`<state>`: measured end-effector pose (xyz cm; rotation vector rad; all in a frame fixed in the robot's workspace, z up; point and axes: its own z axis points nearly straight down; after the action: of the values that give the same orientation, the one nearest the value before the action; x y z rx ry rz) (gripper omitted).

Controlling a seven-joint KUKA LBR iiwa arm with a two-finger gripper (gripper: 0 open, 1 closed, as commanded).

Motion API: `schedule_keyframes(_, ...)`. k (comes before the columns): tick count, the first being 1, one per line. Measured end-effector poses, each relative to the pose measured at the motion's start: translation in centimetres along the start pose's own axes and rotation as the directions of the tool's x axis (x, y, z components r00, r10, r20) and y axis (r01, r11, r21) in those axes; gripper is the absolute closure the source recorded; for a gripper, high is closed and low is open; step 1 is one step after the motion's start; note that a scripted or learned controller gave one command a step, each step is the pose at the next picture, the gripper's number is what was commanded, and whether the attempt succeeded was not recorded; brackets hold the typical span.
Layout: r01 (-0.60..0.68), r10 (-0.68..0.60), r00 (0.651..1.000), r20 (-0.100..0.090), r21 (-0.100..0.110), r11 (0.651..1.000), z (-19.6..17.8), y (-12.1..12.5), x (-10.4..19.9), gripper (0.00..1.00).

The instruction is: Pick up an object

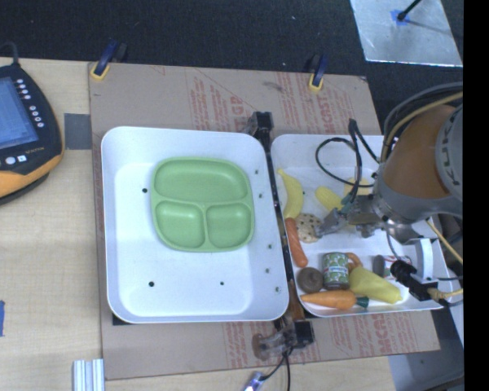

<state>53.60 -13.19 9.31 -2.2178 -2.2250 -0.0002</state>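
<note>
red print repeats across cardboard sheet [228, 96] under bins, too faint to read.

We count two white bins [118, 218], one green divided plate [202, 203], two carrots [330, 300], one banana [292, 194], one small tin can [336, 270], one yellow-green pepper [375, 286], one cookie [308, 227], one brown round item [310, 279], one yellow piece [328, 196]

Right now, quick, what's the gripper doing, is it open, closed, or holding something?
Gripper: low in the right bin beside the cookie; whether its jaws are open or shut cannot be told, and nothing is seen held.
</note>
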Motion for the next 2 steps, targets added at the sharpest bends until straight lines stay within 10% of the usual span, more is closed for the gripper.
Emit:
schedule_keyframes(1, -0.001, 0.001, 1.000, 0.000, 0.001, 1.000, 0.1, 5.9, 0.3, 0.00)
schedule_keyframes(2, 0.002, -0.002, 1.000, -0.001, 0.003, 1.000, -0.9, 5.9, 0.3, 1.00)
